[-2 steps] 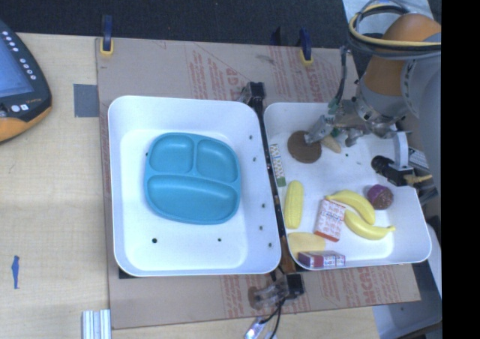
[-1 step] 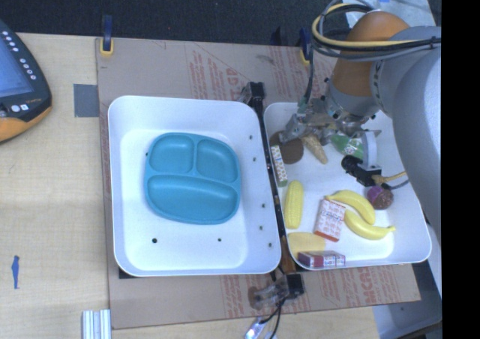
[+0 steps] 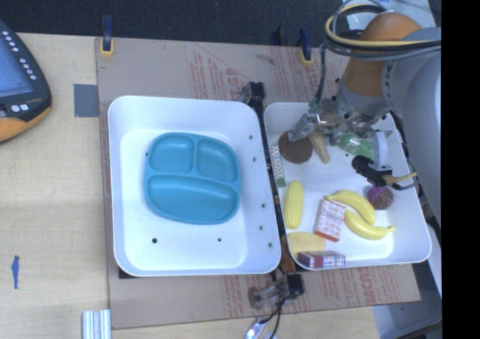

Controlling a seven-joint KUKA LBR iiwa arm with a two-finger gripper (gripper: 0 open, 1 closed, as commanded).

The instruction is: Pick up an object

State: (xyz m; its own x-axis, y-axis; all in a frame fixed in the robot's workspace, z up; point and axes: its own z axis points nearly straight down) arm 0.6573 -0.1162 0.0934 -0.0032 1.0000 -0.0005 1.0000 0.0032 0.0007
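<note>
Camera view: smooth blue three-compartment tray (image 3: 193,178), curved yellow banana (image 3: 360,214).

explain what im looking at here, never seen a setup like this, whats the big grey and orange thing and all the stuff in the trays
The grey and orange thing is a robot arm, reaching in from the right. One camera, fixed above the bench, looks down at a slant. At the arm's tip is its claw, low over the far end of the right bin. Its task is to pick something up, but I cannot tell whether it holds anything.

That right bin holds toy food and small items: a brown round piece, a corn cob, a banana, a small red and white box, and a purple piece.

The left bin holds a blue divided plate. At the left edge of the bench lies a handheld controller.
</note>
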